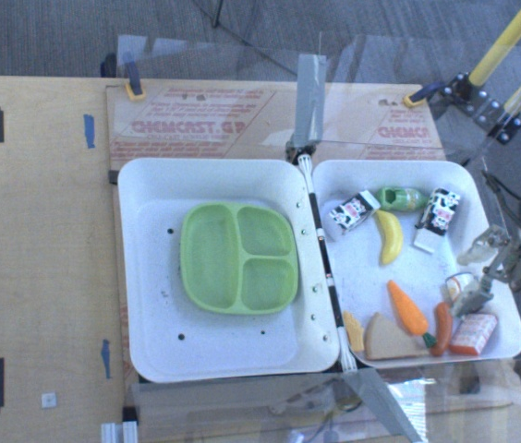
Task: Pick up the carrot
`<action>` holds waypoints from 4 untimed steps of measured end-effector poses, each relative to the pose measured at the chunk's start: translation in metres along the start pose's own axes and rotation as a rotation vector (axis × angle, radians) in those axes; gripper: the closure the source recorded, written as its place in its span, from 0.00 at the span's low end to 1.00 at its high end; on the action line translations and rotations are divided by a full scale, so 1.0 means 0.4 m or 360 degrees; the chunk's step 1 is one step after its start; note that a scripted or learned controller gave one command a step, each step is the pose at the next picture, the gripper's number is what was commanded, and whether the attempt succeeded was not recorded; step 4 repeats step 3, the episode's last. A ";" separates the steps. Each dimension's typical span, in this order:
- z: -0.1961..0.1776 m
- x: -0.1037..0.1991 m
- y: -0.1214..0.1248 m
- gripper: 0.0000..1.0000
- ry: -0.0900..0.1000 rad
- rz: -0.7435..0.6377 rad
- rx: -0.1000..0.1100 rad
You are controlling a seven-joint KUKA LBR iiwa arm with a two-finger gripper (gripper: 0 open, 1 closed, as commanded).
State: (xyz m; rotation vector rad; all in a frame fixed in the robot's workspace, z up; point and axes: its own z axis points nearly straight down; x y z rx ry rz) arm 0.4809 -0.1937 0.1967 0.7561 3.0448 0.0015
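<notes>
The orange carrot (408, 309), with a green tip at its lower end, lies at a slant in the front part of the right bin (427, 169). My gripper (476, 295) hangs low over the bin's right side. It is to the right of the carrot and apart from it, with a red sausage (442, 326) between the two. The gripper looks blurred and partly see-through, and nothing shows held in it.
A bread slice (388, 338) touches the carrot's lower left. A red-and-white packet (474, 333) lies under the gripper. Further back are a banana (389, 236), a green bottle (402, 197) and two cow-patterned cartons (353, 210) (441, 212). The left bin (150, 275) holds a green divided plate (239, 257).
</notes>
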 end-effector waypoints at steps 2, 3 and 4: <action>0.240 0.035 0.110 1.00 -0.0036 0.0100 -0.0012; 0.007 0.152 0.286 1.00 0.0002 -0.0054 -0.0001; 0.007 0.152 0.286 1.00 0.0002 -0.0054 -0.0001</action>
